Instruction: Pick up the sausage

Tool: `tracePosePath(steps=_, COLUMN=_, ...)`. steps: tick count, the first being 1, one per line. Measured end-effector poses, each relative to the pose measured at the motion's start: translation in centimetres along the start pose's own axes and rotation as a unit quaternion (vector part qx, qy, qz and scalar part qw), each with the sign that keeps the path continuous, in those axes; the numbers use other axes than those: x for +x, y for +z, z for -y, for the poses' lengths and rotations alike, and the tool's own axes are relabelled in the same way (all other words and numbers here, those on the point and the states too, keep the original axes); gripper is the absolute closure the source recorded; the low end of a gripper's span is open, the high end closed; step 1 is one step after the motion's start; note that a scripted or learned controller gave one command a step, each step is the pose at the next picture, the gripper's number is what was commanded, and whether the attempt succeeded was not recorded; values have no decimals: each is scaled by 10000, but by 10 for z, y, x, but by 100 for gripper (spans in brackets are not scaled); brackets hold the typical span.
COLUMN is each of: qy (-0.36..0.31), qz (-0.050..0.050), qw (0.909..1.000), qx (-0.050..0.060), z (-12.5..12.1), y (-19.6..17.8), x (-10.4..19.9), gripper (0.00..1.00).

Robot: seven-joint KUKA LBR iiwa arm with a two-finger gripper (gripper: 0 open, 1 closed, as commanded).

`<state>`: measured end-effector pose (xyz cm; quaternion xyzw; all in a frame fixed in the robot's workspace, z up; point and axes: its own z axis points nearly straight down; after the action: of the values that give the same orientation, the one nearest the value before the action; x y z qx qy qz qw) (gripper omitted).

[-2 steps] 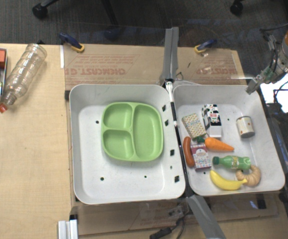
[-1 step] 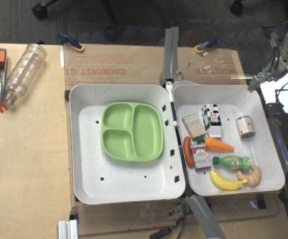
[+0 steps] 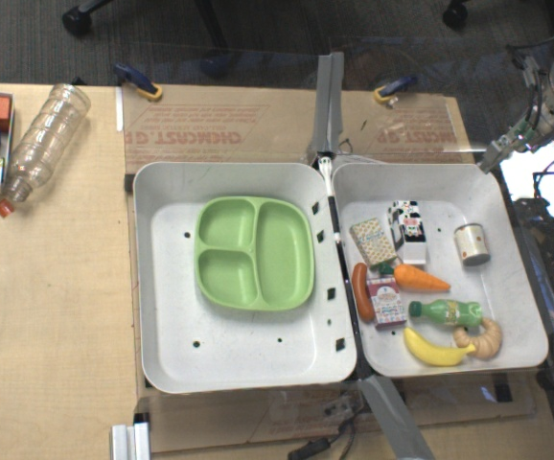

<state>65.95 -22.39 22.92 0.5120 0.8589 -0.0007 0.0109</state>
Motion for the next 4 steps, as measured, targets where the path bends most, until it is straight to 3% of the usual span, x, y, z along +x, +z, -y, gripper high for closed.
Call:
tracePosePath(steps=3, qy=-14, qz=54, qw=10000, qx=-31, z=-2, y=-29, x=-3, gripper=100)
tracePosePath(steps=4, qy=-3625, qz=-97, qw=9319, qx=0, z=-1, y=1, x=2, gripper=100)
